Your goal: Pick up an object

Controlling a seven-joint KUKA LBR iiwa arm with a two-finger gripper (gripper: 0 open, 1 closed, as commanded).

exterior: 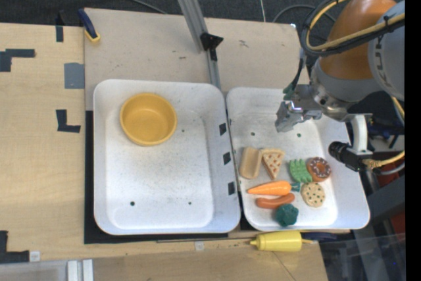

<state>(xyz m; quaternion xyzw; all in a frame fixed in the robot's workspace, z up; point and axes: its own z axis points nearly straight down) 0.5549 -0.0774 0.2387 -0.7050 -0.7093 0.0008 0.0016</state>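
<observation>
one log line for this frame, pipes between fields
pincer above right white bin, holding nothing seen | toy foods clustered in that bin's near half | yellow bowl in left white bin

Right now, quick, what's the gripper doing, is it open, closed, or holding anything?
Gripper: over the upper part of the right bin, above the toy food; whether it is open or closed cannot be told from this view, and nothing is seen held in it.

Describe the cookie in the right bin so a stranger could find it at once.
Start at the right bin, the one on the arm's side, and look at the cluster of toy food near its front. The cookie lies at the cluster's right end, just below the donut. It is the flat tan disc with dark chips; the donut has a hole.
</observation>
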